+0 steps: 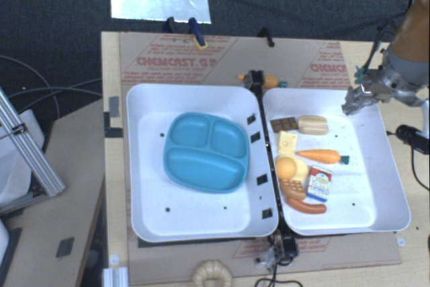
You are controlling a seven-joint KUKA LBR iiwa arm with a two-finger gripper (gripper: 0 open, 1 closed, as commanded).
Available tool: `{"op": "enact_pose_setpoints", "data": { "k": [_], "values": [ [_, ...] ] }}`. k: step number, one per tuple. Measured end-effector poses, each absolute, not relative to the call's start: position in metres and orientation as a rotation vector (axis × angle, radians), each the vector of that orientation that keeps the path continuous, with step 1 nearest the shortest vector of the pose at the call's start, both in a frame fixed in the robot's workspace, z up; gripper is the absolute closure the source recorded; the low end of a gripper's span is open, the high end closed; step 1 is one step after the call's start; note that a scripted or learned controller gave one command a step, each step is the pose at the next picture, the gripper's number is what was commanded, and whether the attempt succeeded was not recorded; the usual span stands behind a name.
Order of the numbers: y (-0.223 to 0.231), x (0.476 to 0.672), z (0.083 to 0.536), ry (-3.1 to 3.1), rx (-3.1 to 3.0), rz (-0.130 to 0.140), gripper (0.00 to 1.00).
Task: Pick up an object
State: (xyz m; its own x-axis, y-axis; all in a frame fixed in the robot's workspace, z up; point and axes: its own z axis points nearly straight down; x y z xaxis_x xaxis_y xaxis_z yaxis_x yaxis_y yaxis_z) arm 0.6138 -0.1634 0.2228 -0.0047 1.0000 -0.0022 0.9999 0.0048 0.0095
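Well, the toy food lies clustered in the right bin (386,165), toward its left wall, and none of it is in the gripper (352,105). I count one brown chocolate bar (283,124), one tan bread roll (312,124), one pale yellow cheese wedge (287,142), one orange carrot (320,156) with a green tip, one round orange (287,167), one waffle (291,185), one small red, white and blue carton (319,184) and one red sausage (305,206). One blue divided plate (206,151) sits in the left bin (148,212). The gripper hangs over the right bin's far right corner, well apart from the food; whether its fingers are spread or closed I cannot tell, as it looks small and dark.
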Motion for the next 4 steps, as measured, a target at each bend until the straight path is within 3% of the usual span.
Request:
{"op": "enact_pose_setpoints", "data": {
  "k": [1,2,3,4],
  "values": [
    [-0.163,0.615,0.225,2.224,2.214,0.003,1.00],
    [-0.103,0.627,0.228,2.231,2.209,0.006,1.00],
    [-0.048,0.626,0.234,2.233,2.209,0.006,1.00],
    [-0.050,0.622,0.214,2.224,2.217,0.000,1.00]
  ]
}}
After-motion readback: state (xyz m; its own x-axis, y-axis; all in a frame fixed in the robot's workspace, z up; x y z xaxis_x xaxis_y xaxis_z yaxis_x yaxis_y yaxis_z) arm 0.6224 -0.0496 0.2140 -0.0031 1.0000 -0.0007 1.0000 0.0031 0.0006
